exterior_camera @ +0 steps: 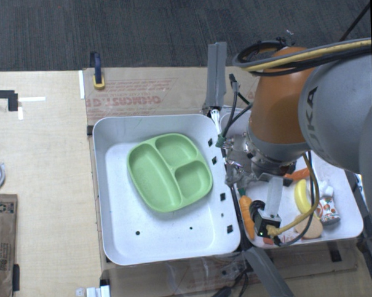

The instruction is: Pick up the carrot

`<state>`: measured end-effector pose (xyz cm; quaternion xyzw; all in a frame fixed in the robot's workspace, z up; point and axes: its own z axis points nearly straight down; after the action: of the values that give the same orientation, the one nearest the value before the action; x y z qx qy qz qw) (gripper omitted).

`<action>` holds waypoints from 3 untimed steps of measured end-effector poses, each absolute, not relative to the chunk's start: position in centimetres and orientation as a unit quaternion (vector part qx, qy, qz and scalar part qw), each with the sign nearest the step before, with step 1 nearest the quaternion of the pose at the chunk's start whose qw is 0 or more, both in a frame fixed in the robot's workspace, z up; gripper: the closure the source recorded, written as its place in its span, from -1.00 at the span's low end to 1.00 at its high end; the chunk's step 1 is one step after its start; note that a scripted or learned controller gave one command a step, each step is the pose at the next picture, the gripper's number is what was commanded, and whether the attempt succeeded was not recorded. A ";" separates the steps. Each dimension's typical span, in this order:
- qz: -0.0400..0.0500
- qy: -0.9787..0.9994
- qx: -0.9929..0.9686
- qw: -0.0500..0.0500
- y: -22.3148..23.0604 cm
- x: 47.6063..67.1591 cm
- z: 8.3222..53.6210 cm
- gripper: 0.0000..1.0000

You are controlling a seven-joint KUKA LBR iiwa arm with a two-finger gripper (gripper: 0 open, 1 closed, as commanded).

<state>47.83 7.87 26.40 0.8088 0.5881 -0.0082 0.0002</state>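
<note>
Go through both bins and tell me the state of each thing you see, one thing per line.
green plate: lying flat, open side up, in the left bin.
carrot: lying along the left wall of the right bin, not lifted.
banana: lying in the right bin, partly hidden by the arm.
small bottle: seems to lie on its side beside the banana.
gripper: over the right bin, near the carrot.

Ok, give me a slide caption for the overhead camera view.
Arm over the right-hand bin, where the carrot lies along its inner edge; green plate in the other bin.
</note>
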 end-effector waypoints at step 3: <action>-0.002 0.264 0.964 0.001 16.9 48.9 28.4 1.00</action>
<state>48.95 16.94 28.37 0.9644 0.2643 -0.0021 0.0012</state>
